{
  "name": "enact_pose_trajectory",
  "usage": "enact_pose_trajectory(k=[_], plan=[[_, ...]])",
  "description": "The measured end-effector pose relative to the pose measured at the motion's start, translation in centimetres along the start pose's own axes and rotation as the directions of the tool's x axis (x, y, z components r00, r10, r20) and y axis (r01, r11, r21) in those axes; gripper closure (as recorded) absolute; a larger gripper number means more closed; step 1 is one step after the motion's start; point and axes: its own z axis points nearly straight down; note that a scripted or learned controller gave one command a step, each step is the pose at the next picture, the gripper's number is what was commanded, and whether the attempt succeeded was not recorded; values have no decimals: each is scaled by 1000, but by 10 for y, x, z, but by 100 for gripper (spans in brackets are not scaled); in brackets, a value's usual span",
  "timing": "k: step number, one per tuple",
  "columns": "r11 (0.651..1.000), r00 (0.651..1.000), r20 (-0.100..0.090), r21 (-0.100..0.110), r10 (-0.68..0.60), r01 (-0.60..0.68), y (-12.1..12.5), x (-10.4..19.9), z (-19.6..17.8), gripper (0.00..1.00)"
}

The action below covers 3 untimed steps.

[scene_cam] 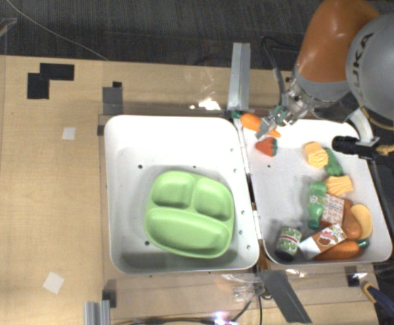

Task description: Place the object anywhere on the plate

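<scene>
Over at the far left corner of the right bin (380, 202), the gripper (275, 122) hangs low beside a small orange-and-red toy piece (266, 145), with another orange bit (250, 121) just to its left against the rim. From where I stand I cannot tell whether the fingers are spread or closed; the metal at the tip is too small and cluttered to read, and nothing sits plainly between them, so I would not say it holds anything.

My guess is that the picking step is in hand: the arm (359, 46) is down over the toys and nothing has gone across. The green plate (190, 212), divided into three compartments, lies in the left bin (126, 161), well apart from the gripper. Next it would need a firm hold on one piece, a lift clear of the rim between the bins, and a move leftward and nearer to set the piece down on the plate.

Along the right side and near edge of the right bin lies a heap of toy food (329, 202): yellow pieces, a green one, a small can, a couple of printed packets. Their labels are too small to read. On the arm's grey casing I can make out "KUKA" in dark letters.
</scene>
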Motion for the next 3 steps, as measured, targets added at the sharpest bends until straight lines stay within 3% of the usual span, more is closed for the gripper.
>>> enact_pose_trajectory(k=[1,2,3], plan=[[952,952,-2,1,-305,305,-67,29,14,100],[919,919,9,-6,-395,395,-135,82,-125,100],[702,702,10,-2,-713,713,-134,84,-256,100]])
